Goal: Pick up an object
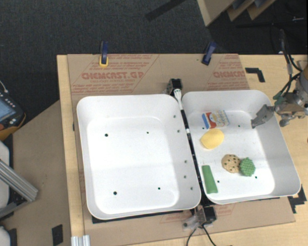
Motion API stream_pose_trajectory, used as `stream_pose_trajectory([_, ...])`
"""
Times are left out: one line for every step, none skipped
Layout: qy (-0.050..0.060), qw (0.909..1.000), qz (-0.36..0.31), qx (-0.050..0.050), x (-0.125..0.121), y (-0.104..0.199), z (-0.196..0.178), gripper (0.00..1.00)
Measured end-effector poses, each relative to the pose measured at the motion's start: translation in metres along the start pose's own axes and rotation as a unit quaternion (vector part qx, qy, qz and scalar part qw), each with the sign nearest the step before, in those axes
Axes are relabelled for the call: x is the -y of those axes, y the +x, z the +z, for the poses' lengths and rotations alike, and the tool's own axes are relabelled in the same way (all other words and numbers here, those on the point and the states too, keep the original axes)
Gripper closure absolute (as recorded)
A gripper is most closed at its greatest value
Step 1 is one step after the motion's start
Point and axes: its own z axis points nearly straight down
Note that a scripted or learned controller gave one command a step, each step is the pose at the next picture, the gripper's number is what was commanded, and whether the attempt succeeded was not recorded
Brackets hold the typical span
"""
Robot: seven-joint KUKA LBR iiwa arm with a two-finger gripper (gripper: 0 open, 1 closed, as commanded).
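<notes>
Yellow lemon [212, 139] lies left of hand [260, 118], slightly nearer, well apart in right bin [281, 156]; hand's opening: cannot tell, nothing held.

My counter [44, 149] is pale wood, topped with a brown cardboard sheet [142, 70] printed in red and held by two blue clamps [103, 53]. Dark carpet floor [34, 28] behind. Light even, soft shadows.

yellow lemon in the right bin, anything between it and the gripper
Nothing visible does. The gripper hangs over the right bin's far right side, and bare white floor lies between it and the yellow lemon. The small packet sits just behind that line.
</notes>
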Motion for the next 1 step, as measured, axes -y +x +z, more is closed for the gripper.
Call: stream_pose_trajectory([-0.011, 0.9999, -0.002, 0.004, -0.0964, -0.0227, -0.1369, 0.0])
